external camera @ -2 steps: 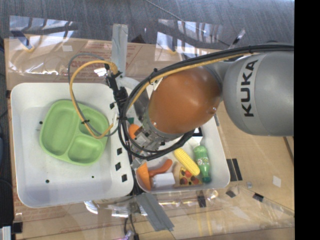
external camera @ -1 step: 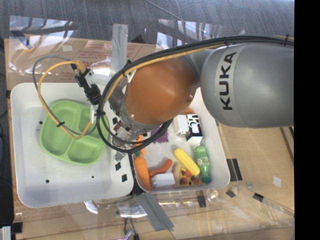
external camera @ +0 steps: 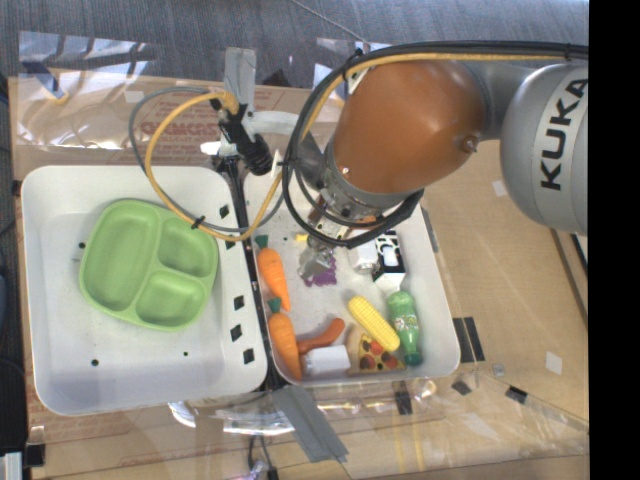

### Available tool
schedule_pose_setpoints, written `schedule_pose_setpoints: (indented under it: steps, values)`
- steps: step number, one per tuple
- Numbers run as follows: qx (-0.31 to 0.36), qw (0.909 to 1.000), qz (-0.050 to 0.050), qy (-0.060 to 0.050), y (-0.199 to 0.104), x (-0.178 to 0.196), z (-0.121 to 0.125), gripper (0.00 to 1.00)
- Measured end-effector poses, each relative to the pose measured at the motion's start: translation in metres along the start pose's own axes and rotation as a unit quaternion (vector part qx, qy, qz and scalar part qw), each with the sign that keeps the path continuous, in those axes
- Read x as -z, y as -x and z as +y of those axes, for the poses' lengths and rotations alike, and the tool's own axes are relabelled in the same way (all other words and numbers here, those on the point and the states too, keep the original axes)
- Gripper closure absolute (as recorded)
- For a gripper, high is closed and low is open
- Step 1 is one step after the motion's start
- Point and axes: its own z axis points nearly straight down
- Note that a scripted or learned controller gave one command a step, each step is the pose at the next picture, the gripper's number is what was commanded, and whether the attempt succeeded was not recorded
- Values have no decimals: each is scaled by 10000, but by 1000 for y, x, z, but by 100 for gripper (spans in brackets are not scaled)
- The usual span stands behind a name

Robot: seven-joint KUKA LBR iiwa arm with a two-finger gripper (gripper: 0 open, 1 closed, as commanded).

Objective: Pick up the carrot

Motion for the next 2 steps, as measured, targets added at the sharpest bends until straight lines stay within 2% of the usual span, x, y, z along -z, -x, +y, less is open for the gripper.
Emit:
schedule_pose_setpoints:
  steps: [1,2]
  values:
    - [1440,9896,-36,16,10,-63,25,100]
    - [1444,9895,-58,18,11,-54,24,100]
